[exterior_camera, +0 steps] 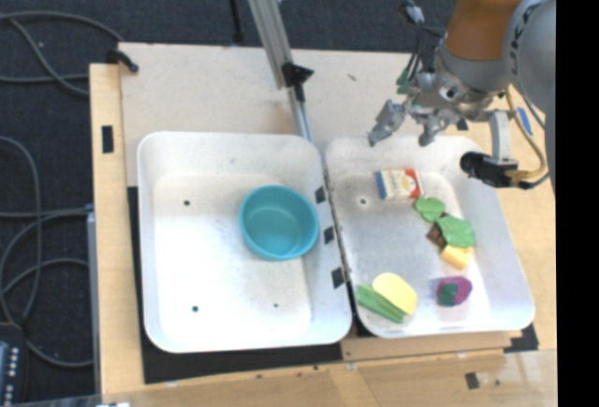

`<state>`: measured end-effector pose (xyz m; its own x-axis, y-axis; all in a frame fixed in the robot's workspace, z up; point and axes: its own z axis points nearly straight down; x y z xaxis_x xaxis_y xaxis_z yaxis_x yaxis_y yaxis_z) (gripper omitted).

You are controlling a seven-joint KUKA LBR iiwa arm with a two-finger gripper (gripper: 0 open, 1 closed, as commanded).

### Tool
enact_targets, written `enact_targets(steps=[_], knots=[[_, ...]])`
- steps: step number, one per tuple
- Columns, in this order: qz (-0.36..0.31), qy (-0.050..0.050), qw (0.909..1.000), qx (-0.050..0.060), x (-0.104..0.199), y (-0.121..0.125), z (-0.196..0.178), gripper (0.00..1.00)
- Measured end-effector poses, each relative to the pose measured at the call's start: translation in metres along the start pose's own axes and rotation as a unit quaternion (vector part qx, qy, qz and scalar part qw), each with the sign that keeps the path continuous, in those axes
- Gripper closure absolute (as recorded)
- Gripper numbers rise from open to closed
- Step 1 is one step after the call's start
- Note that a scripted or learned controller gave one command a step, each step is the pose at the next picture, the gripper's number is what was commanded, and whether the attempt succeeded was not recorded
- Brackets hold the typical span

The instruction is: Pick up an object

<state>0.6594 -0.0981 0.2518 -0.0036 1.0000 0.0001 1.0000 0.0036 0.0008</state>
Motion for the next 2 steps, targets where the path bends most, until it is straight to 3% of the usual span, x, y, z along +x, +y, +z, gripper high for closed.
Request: enact_targets(steps=[1,2], knots=[[0.000,0.000,1.0000,0.000,0.000,0.000,0.000,0.00],[0.002,-0.002,1.0000,0.003,-0.003,0.002,0.063,0.00]])
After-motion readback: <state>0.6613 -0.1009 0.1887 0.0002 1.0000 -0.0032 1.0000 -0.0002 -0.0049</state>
